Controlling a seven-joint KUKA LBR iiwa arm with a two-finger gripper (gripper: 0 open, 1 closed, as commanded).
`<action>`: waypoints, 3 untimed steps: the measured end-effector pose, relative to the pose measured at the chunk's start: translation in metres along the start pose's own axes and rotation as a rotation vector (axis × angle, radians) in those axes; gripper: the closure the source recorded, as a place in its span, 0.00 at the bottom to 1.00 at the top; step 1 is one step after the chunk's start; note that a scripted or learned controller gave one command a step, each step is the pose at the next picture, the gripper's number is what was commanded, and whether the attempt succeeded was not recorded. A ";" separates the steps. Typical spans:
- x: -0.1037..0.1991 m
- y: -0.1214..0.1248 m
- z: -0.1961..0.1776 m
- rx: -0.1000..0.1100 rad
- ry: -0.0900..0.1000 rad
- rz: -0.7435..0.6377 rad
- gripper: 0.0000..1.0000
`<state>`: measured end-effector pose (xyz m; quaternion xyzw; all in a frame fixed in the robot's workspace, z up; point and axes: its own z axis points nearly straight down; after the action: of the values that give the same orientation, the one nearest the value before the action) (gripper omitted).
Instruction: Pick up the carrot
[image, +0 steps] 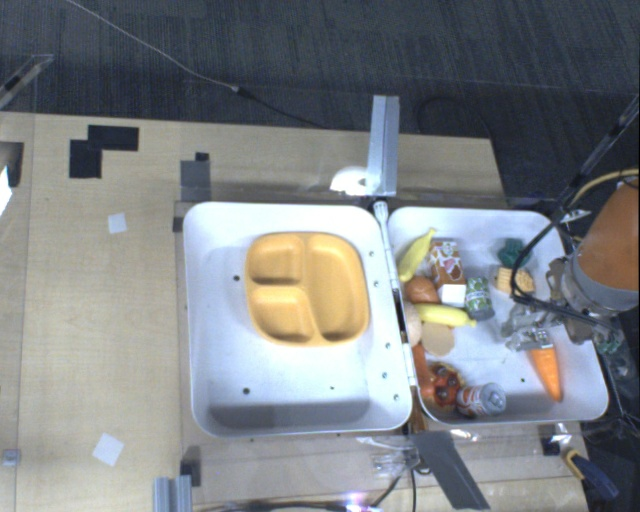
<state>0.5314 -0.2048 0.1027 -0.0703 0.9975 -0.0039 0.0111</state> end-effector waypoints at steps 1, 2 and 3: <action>0.032 0.005 0.011 -0.002 0.000 0.091 1.00; -0.038 0.054 0.012 -0.006 0.001 -0.100 1.00; -0.012 0.031 0.012 -0.004 0.002 -0.629 1.00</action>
<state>0.5396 -0.1727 0.0910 -0.3753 0.9268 -0.0051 0.0084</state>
